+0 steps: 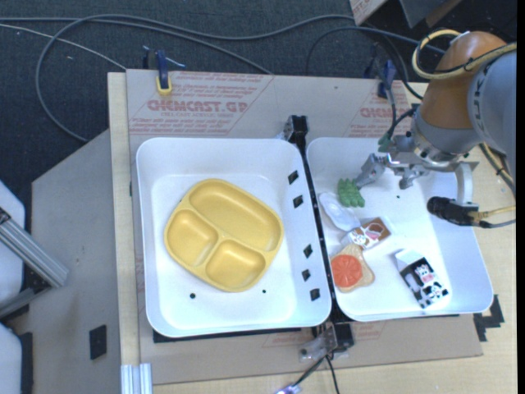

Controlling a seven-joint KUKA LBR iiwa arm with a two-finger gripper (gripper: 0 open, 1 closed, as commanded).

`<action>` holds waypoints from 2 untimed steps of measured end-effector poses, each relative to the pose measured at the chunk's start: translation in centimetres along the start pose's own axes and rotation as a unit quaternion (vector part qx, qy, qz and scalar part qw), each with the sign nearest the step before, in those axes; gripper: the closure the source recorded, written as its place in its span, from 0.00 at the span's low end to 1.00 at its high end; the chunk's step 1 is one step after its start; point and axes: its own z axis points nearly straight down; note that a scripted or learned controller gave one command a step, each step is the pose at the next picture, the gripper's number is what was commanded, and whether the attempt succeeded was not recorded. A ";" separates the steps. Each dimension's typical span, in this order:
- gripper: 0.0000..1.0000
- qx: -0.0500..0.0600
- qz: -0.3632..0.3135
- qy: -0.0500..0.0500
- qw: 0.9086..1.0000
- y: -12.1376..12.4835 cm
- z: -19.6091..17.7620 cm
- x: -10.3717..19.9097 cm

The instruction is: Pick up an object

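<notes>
Apparently the gripper (367, 173) hovered just right of the green toy (351, 193); finger state was impossible to tell. Nothing looked held. Crowded neighbours below the green toy, like the clear wrapper (339, 213), could foul a grab.

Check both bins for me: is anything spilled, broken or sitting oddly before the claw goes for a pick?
Nothing looks spilled or broken. The yellow divided tray lies flat but turned at an angle in the left bin. In the right bin the small items bunch near the divider, and the orange round piece lies close to the front rim.
</notes>
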 end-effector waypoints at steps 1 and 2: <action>0.00 -0.005 0.001 0.000 1.000 0.3 3.8 0.0; 1.00 -0.010 0.000 -0.001 1.000 0.6 2.3 0.1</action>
